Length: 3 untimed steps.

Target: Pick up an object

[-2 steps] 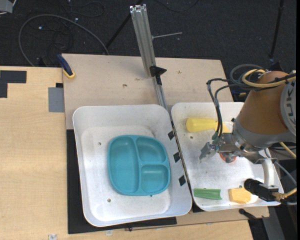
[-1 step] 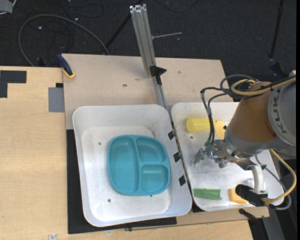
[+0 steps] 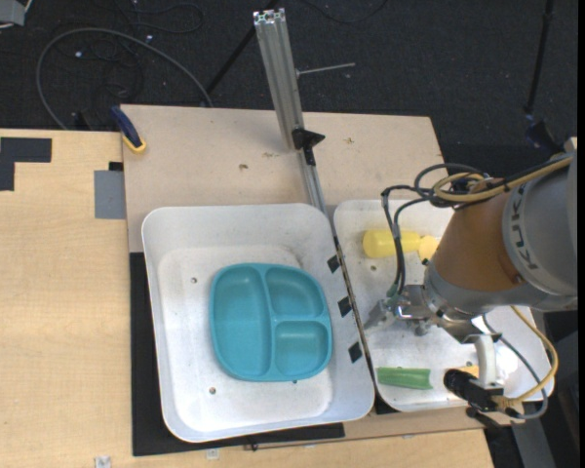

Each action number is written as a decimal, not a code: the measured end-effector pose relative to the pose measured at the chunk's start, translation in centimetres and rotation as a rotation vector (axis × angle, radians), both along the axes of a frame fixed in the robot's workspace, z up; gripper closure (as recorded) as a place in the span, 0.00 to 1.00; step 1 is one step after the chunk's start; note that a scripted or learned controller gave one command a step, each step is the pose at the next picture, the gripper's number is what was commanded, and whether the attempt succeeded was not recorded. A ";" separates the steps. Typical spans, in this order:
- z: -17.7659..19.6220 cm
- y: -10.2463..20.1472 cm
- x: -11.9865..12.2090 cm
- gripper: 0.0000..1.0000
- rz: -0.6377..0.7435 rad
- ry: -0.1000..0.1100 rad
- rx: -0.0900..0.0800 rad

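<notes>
My gripper point(image 3: 402, 312) reaches down into the right bin point(image 3: 356, 224), under the arm's orange band point(image 3: 473, 247). A yellow object point(image 3: 382, 244) lies at the back of that bin, just behind the gripper and partly hidden by cables and the wrist. A green flat object point(image 3: 404, 377) rests near the bin's front edge, a little in front of the gripper. The arm hides most of the right half of this bin.
The left bin point(image 3: 175, 252) holds a teal divided plate point(image 3: 271, 320). A metal post point(image 3: 283, 76) rises behind the bins. A blue and yellow tool point(image 3: 130, 131) lies at the board's back left corner. Cables loop around the wrist.
</notes>
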<state>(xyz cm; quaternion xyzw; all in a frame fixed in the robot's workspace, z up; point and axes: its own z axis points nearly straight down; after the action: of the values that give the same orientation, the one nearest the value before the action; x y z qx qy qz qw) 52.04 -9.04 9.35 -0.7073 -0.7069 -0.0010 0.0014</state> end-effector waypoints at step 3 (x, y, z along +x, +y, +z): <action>9.7 0.9 0.7 1.00 0.002 -0.002 -0.003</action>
<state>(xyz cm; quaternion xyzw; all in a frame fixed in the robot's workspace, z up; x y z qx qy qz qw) 52.76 -8.16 19.09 -0.7067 -0.7075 -0.0005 -0.0003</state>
